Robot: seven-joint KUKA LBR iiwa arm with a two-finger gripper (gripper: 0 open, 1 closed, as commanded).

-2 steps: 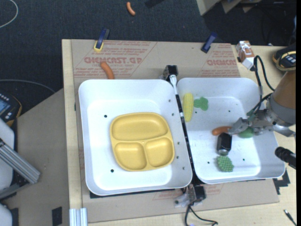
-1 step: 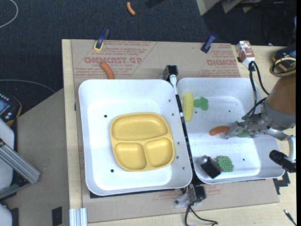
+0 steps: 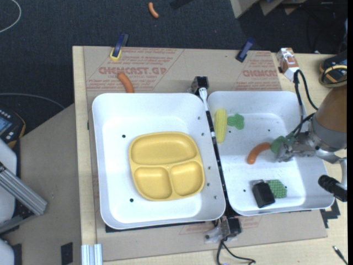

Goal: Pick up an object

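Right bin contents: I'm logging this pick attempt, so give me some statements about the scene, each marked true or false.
1. The yellow divided plate lies in the left bin. True.
2. The corn cob lies in the left bin. False: it lies in the right bin, near the left wall.
3. The gripper is next to the orange carrot. True.
4. The black block sits on the plate. False: it lies in the right bin.
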